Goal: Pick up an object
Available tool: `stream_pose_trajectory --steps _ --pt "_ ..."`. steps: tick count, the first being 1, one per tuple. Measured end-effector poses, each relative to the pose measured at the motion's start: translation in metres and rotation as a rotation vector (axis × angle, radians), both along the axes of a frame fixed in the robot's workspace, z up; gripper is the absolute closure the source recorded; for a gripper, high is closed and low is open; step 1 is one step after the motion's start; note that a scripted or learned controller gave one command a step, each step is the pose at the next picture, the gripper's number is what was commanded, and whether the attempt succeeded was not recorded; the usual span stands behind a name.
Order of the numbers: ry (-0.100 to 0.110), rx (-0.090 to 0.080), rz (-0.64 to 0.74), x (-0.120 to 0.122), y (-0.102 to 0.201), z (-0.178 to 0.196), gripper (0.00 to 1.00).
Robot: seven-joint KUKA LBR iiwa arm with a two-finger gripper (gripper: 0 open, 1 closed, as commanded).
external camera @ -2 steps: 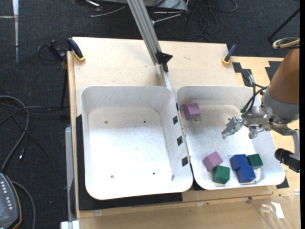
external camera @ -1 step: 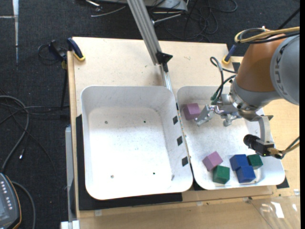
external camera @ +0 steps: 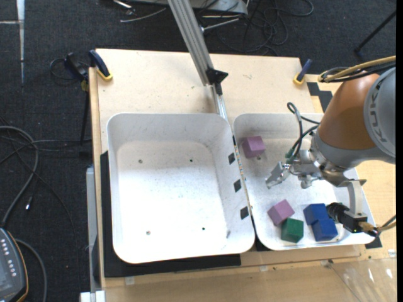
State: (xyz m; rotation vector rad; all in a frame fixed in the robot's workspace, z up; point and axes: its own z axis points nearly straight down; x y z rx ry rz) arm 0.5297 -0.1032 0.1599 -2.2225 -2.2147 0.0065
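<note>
The grey arm [external camera: 362, 121] with its orange band reaches in from the right and hangs over the right bin [external camera: 277, 123]; its pincer [external camera: 286, 170] sits above the middle of that bin, metal parts pointing toward the left; whether the pincer is released or clenched cannot be told from this slant, and nothing can be seen between its tips.

The blocks all lie in the right bin; one purple block [external camera: 254, 146] rests near the bin's back left part, apart from the others and just left of the pincer; a second purple block [external camera: 281, 211] lies nearer the front, touching or nearly touching a green block [external camera: 292, 229] at its front right; a blue block [external camera: 320, 221] lies just beside the green one, toward the right, partly under the arm's wrist.

The left bin [external camera: 170, 187] stands alongside, its right wall against the right bin's left wall; both bins rest on the pale tabletop [external camera: 157, 83]; a slanted metal rail [external camera: 189, 30] runs from the top down to the seam between the bins; yellow-tipped clamps [external camera: 101, 68] grip the tabletop's back corners.
</note>
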Motion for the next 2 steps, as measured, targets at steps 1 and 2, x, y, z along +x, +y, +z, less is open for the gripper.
stream_pose_trajectory --steps 1,2 --pt "-0.006 -0.003 0.000 0.047 -0.051 -0.047 0.00" --pt "0.018 -0.004 0.012 0.122 -0.031 -0.067 0.00"
